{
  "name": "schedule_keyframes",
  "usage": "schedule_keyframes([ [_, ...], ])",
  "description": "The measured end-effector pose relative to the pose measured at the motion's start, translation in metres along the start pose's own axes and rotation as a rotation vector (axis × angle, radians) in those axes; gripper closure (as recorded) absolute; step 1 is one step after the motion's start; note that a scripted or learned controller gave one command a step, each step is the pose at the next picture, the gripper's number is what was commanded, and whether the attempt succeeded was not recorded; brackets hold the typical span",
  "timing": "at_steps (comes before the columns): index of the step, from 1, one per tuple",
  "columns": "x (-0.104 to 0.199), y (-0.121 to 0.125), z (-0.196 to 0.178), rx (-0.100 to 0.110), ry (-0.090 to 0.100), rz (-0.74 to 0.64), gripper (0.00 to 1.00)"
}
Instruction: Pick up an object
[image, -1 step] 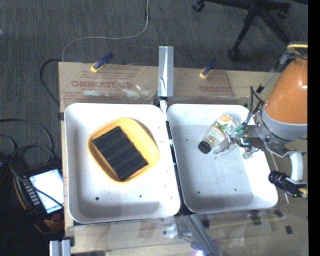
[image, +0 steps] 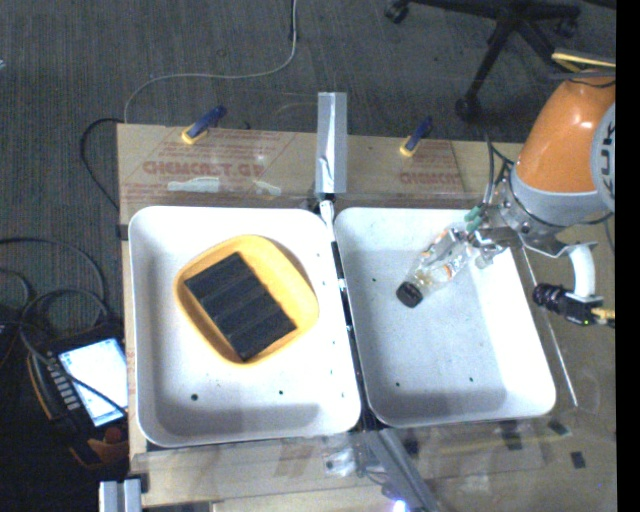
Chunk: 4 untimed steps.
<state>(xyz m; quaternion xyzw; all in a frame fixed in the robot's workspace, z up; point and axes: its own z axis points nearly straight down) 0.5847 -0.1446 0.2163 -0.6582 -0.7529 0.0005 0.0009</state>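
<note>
Arm (image: 570, 150) cut off at right edge, fingers' (image: 478, 232) state indiscernible beside clear bottle (image: 436, 266), right bin (image: 450, 400)

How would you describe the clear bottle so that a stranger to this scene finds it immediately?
Find the right-hand white bin. In its upper part, near the gripper, lies the clear bottle on its side. Its dark cap and see-through body set it apart from the yellow dish in the left bin.

A tablet (image: 88, 377) lies on the floor left of the bench, an office chair base (image: 500, 35) behind.
</note>
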Motion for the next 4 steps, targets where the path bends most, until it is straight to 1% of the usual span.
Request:
schedule_keyframes([
  [1,-0.015,0.042,0.079,-0.04,-0.02,-0.125,0.0],
  [2,-0.015,0.045,0.081,-0.044,-0.019,-0.107,0.0],
  [3,-0.017,0.057,0.084,-0.054,-0.028,-0.15,0.0],
  [4,-0.011,0.069,0.09,-0.055,-0.033,-0.227,0.0],
])
